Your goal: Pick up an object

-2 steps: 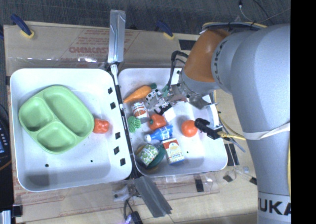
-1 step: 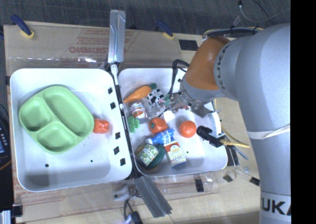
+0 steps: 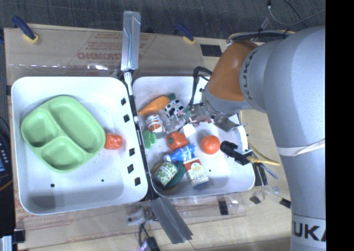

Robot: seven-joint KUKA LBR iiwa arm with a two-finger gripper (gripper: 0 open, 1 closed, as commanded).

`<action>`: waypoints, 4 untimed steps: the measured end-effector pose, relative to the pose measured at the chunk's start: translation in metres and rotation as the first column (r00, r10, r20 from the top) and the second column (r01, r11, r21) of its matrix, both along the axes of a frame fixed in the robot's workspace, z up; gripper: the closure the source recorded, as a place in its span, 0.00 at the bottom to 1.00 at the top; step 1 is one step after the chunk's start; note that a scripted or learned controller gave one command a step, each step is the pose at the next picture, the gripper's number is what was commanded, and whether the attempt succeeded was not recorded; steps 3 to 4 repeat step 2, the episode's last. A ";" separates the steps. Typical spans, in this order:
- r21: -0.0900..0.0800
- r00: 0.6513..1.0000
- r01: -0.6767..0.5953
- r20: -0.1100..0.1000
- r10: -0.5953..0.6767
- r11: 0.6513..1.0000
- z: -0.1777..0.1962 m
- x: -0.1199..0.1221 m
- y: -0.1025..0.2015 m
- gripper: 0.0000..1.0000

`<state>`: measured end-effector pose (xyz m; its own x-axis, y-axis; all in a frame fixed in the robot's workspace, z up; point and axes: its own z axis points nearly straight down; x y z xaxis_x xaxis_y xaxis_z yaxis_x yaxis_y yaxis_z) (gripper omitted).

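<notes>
Nearest the camera in the right bin [image 3: 235, 181] there's a little cluster: a round tin with a green label [image 3: 166, 172] and a small carton with a red top [image 3: 197, 171] just to its right, with a blue packet [image 3: 183, 153] touching them on the far side. A bit further back sits a red pepper-looking thing [image 3: 177, 140], and to its right a round orange-red tomato [image 3: 209, 144] lying on its own on bare white floor. Left of the pepper there's a small green piece [image 3: 150, 137] against the divider and a little can [image 3: 155, 123] just beyond it. Further still, a carrot [image 3: 154, 105] lies slanted, with a black-and-white cow-pattern box [image 3: 173, 109] beside its right end. The gripper [image 3: 191, 116] comes in from the right under the orange band and hovers right next to that cow box, just far-left of the tomato and just beyond the pepper; can't tell whether it's spread or pinched, the wrist hides it. Over in the left bin [image 3: 33, 200] there's a green divided plate [image 3: 61, 132] and a small red-orange toy [image 3: 113, 141] just off its right edge.
</notes>
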<state>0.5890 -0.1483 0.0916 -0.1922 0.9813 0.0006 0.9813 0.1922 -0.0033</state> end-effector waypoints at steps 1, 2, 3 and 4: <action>-0.001 1.000 -0.005 -0.002 0.005 1.000 0.010 0.000 0.000 1.00; -0.001 0.962 0.273 0.001 -0.273 0.962 0.107 -0.003 0.044 1.00; -0.001 0.962 0.273 0.001 -0.273 0.962 0.107 -0.003 0.044 1.00; -0.001 0.962 0.273 0.001 -0.273 0.962 0.107 -0.003 0.044 1.00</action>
